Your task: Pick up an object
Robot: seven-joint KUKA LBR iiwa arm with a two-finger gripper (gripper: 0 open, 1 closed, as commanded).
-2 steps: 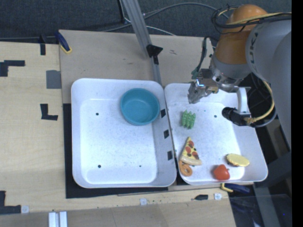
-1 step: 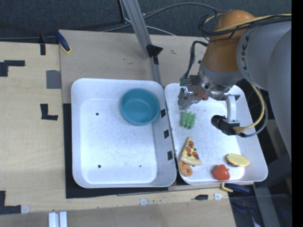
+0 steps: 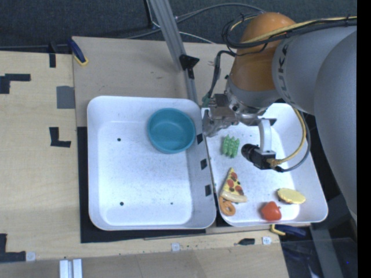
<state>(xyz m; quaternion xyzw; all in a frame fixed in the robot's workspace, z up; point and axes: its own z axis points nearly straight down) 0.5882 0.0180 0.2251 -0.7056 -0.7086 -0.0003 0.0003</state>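
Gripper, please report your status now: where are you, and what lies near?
Gripper over right bin's far left corner, nothing seen held. Green toy just below it. Pizza slice, tomato nearer front. Blue bowl in left bin.

no readable text, labels or numbers — none legible

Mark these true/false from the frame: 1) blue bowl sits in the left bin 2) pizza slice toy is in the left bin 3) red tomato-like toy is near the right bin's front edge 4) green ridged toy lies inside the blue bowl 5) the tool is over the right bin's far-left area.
1) True. The round blue plastic bowl sits in the left white bin, at its far right.
2) False. The pizza slice toy lies in the right white bin.
3) True. The red round toy is near that front edge.
4) False. The green ridged toy lies in the right bin.
5) True. The tool is there.
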